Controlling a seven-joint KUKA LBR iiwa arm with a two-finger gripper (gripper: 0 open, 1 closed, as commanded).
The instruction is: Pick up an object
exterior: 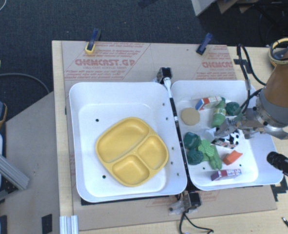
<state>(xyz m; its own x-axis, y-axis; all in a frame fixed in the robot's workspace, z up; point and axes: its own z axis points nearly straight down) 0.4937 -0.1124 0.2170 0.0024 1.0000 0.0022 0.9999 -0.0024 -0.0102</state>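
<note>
Your arm [280, 94] reaches in from the right, its gripper [230, 128] low in the right bin [260, 177] over the black-and-white toy [230, 140] — you cannot tell how the jaws stand. Around it lie a green bottle [219, 115], a tan disc [190, 116], dark green pieces [192, 147], an orange piece [232, 157] and a small tube [226, 174]. The left bin [85, 106] holds a yellow divided plate [131, 151].
</note>
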